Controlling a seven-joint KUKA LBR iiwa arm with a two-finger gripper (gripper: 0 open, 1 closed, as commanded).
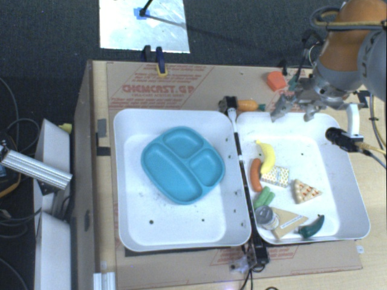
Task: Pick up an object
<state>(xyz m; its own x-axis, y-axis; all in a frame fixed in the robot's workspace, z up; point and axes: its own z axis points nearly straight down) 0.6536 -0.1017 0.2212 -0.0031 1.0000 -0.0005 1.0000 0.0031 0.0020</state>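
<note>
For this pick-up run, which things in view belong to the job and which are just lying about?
Belongs to the job:
- hand over the right white bin
- yellow toy banana
- orange toy carrot
- checkered block
- toy pizza slice
- dark green toy pepper

Lying about:
- blue sectioned plastic plate in the left white bin
- orange block on the bench

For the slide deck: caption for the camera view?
Gripper above right white bin of toy food; blue divided plate in left white bin.

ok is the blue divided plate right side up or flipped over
Right side up: the blue divided plate lies flat in the left bin, its three compartments facing up.
</note>
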